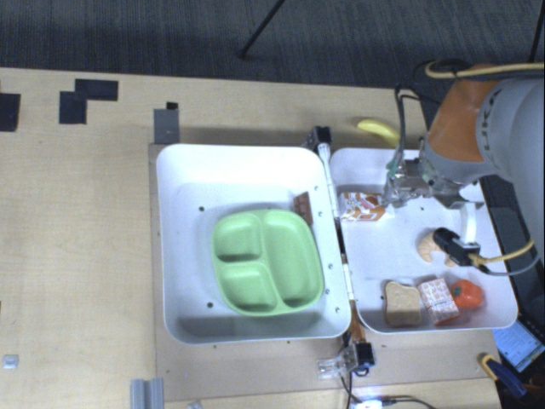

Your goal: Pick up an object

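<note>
Two white bins sit side by side on the pale wood worktop [77, 254]. The left bin [183, 186] holds a green three-compartment tray [266, 261], with a small brown item [301, 204] just beside the tray's upper right corner. The right bin [375, 279] carries a red-and-white packet [361, 205] near its upper left, a tan round piece [428, 246] mid-bin, and along the lower edge a bread slice [402, 302], a patterned carton [436, 297] and an orange-red fruit-like item [467, 295], close together. The arm enters from the right; its tool [400, 186] hangs over the right bin just beside the packet (opening cannot be made out; nothing seen between fingers). A yellow banana-shaped object [376, 129] lies outside the bins' far edge.
</note>
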You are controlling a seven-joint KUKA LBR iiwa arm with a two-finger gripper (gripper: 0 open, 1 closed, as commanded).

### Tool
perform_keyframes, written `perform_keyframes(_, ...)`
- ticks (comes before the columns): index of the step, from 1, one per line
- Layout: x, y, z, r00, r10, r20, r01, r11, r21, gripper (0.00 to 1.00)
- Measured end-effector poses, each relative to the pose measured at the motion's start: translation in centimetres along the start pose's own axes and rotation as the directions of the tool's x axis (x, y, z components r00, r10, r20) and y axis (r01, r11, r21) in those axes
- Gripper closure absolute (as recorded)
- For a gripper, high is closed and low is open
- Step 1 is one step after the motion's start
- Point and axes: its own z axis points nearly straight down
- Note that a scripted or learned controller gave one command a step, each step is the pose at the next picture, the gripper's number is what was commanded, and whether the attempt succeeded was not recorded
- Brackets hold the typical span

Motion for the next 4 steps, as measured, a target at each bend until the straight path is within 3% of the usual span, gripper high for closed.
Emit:
perform_keyframes(1,-6.3,3.0,-8.6,1.0,0.006,-0.005,-0.006,0.999,0.038,1.0)
perform_keyframes(2,-6.2,3.0,-8.5,1.0,0.005,-0.006,-0.004,0.999,0.04,0.0)
perform_keyframes(3,-0.3,-2.9,2.1,1.0,0.004,-0.009,-0.004,0.999,0.045,0.0)
perform_keyframes(4,1.8,-10.3,3.1,1.0,0.008,-0.006,-0.008,0.999,0.037,0.0)
